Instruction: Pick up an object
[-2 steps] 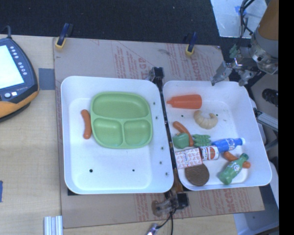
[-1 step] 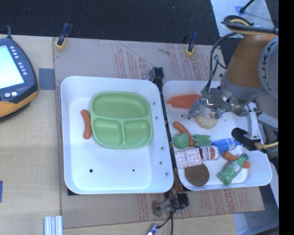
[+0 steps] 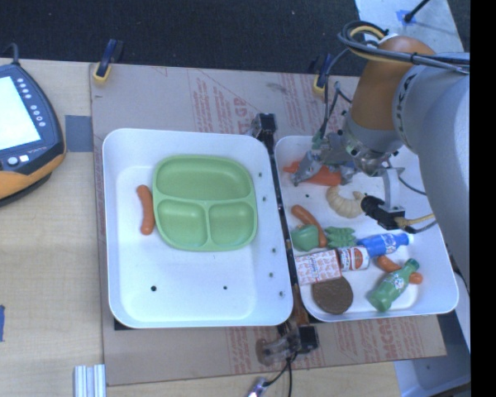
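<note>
My gripper (image 3: 322, 157) hangs low over the far left corner of the right bin (image 3: 434, 300), right above an orange carrot (image 3: 317, 174). I cannot make out whether it touches the carrot. A beige curved pastry (image 3: 344, 202) lies just to the carrot's right. Nearer the front lie an orange sausage (image 3: 304, 215), a green vegetable (image 3: 319, 237), a blue and white bottle (image 3: 380, 243), a red and white carton (image 3: 317, 265), a brown cookie (image 3: 332, 295) and a green bottle (image 3: 390, 287).
The left bin (image 3: 128, 292) holds a green divided plate (image 3: 205, 203) and an orange sausage (image 3: 145, 208). An orange teach pendant (image 3: 16, 135) rests on the bench at far left. The grey arm (image 3: 434, 131) covers the right bin's far right side.
</note>
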`<state>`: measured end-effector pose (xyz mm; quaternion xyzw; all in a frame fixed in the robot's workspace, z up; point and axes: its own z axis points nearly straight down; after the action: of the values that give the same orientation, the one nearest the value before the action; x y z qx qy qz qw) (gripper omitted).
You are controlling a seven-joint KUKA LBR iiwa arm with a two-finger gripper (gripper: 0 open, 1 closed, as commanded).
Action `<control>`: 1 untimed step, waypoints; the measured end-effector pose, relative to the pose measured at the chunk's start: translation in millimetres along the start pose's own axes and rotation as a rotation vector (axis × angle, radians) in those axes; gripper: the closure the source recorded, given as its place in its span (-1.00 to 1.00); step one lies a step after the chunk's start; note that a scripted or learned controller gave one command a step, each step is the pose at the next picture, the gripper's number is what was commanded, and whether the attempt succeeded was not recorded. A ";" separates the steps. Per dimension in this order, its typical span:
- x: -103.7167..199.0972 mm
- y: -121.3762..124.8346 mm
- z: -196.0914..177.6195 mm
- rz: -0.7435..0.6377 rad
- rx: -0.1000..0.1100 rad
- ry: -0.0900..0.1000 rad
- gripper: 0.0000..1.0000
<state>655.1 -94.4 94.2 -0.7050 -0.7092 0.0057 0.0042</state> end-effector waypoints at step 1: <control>-2.6 -3.8 -7.7 0.000 0.019 0.000 1.00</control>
<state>651.4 -96.9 101.9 -0.7049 -0.7092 0.0122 0.0107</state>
